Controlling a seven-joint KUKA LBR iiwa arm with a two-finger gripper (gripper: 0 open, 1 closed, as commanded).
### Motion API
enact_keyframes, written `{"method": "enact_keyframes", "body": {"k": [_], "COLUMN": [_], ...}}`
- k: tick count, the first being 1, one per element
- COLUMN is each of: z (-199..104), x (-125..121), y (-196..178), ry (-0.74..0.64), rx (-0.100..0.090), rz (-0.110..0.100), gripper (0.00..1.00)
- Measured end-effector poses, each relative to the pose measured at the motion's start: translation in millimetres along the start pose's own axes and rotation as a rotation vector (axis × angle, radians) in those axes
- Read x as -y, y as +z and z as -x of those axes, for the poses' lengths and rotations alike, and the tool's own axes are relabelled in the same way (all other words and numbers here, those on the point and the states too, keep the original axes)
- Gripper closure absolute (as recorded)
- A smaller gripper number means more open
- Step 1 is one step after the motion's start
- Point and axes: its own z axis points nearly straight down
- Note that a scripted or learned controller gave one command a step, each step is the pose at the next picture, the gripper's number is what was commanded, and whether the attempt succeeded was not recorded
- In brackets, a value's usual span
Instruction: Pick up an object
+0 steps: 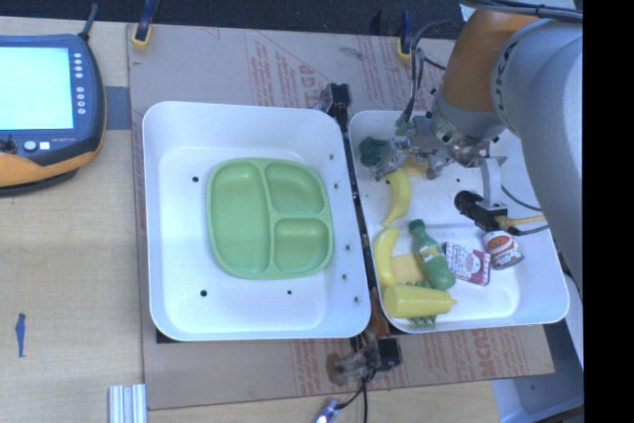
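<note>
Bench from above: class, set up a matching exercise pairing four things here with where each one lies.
Things:
1. green plate
2. green bottle
3. gripper
4. tablet

Places:
A. on the bench, left of both bins
B. over the far end of the right bin
C. in the left bin
D. in the right bin, among yellow toys

Pairs: 1-C, 2-D, 3-B, 4-A

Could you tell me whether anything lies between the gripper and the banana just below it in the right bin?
Nothing visible does. The gripper hangs at the far end of the right bin, directly above the upper banana, with bare bin floor between. The dark green item sits to one side.
</note>
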Motion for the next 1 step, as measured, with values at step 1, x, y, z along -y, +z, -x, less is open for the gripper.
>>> {"method": "enact_keyframes", "body": {"k": [1], "z": [-0.6], "x": [0.0], "y": [-9.8], "ry": [-0.002], "rx": [-0.002], "rz": [0.001], "gripper": [1.0]}}
